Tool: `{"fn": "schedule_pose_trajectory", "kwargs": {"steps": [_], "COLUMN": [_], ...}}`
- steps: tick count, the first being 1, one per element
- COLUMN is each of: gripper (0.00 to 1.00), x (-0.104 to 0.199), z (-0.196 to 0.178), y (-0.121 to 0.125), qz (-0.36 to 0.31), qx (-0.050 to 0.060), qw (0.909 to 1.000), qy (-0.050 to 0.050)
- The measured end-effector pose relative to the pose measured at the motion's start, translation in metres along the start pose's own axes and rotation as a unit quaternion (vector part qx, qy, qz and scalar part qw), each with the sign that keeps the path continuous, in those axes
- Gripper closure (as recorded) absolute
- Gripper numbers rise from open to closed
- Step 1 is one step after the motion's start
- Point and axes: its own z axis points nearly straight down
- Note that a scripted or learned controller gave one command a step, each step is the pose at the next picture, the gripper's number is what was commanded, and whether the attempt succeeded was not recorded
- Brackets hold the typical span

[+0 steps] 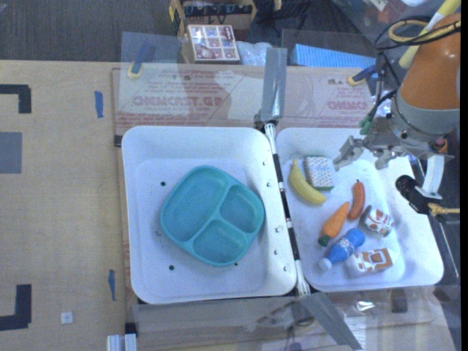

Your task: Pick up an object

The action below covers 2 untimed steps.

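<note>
Camera view: pick candidates all sit in the right bin (431, 265), none singled out by the task. Banana (305, 186) at the bin's left side, touching or just beside a small speckled block (319, 172); a red-orange sausage shape (356, 199) and a carrot (334, 220) lie end to end toward the middle; a blue bottle (342, 248), a small can (377, 221) and a carton (371, 261) cluster at the near-right. Gripper (370, 151) hangs over the bin's far-right part, fingers spread apart with nothing between them; nearest items are the block and the sausage shape, neither touched. My read: approach phase, no grasp yet. Risks: items are packed close, so a descent on the carrot or sausage could catch both or push one aside; bottle and can are rounded and likely to roll out of a two-finger pinch; banana sits near the bin wall, so one finger may hit the wall (the block crowds its other side). Left bin (139, 152) holds a teal divided plate (212, 215), well apart from the gripper. Both bins are white and shallow, side by side on a light wooden bench (58, 218) with blue tape marks. Beyond the bench: a cardboard box (210, 2), a printed pack (212, 42), grey floor, cables by the arm.
</note>
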Motion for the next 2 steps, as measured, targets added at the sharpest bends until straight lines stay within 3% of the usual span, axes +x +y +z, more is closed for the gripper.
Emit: {"fn": "schedule_pose_trajectory", "kwargs": {"steps": [1,2], "gripper": [0.0,1.0], "x": [-0.067,-0.068], "z": [0.131,0.12], "y": [-0.029,-0.028], "qz": [0.093,0.094], "qx": [-0.004,-0.006], "qw": [0.9957,0.9955], "qy": [-0.001,0.0]}}
